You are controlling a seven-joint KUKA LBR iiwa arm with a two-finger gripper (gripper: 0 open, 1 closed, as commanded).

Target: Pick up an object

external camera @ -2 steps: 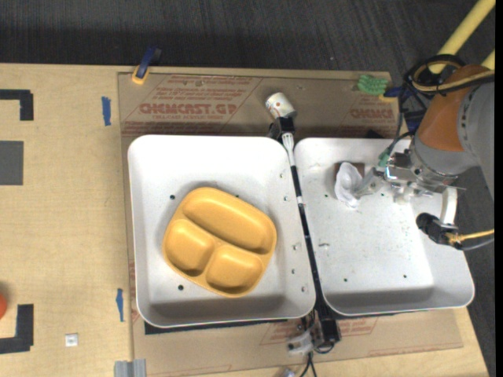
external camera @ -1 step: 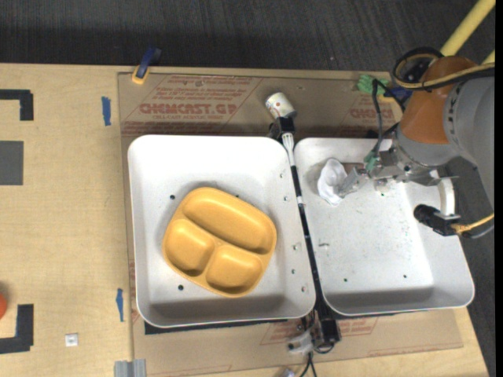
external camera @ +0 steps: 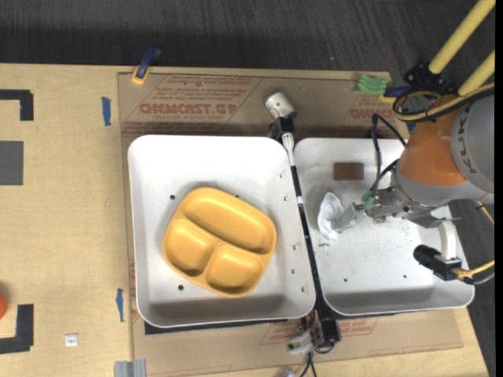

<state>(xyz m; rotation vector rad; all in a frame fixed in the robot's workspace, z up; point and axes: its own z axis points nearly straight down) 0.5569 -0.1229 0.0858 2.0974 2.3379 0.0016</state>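
**Gripper reaching low over the right bin, beside a crumpled white object**

You are looking at the gripper (external camera: 363, 207) sitting low inside the right bin (external camera: 393, 285), pointing toward the bin's left side. Its tip is meeting the right edge of a crumpled white object (external camera: 331, 214), but you cannot tell from this angle how wide the gripper is standing or whether it is gripping anything. The white object is lying on the bin floor near the divider between the two bins. A small brown rectangular piece (external camera: 348, 170) is resting near the back of the same bin, apart from the gripper. Behind the gripper, the arm's orange band (external camera: 431, 157) is hanging over the bin's right portion. In the left bin (external camera: 153, 171), a yellow divided tray (external camera: 220, 239) with three compartments is lying tilted across the middle, well apart from the gripper. Both bins are sitting on a brown board (external camera: 196, 100).
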